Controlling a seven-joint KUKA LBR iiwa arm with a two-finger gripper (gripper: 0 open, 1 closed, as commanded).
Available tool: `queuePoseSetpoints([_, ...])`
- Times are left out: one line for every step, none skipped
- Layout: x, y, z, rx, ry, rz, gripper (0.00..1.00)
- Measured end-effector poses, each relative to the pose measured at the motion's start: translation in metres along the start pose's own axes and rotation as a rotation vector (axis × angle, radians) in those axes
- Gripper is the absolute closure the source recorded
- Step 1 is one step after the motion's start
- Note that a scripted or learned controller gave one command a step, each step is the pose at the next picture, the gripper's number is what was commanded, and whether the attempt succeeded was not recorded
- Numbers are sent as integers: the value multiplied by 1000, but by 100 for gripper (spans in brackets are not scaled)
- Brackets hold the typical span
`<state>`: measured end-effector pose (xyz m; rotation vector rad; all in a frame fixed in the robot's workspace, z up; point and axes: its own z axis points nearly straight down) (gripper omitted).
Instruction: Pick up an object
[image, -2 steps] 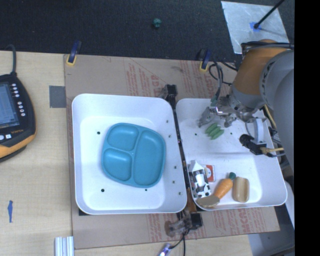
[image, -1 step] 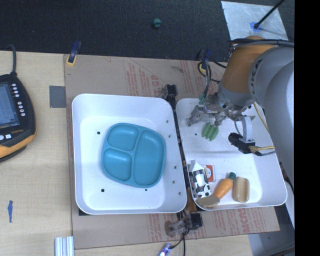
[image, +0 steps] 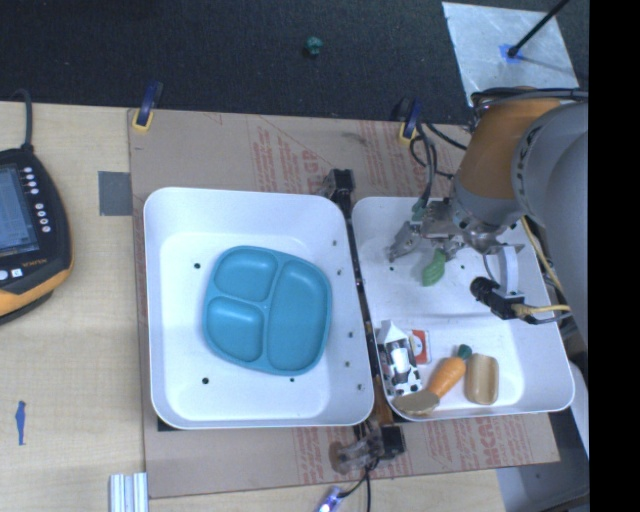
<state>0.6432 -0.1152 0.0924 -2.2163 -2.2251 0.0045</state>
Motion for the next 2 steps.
queuePoseSetpoints([-16, 13, 1, 0, 1, 1, 0])
queuePoseSetpoints([57, 7, -101, -3, 2, -1, 0])
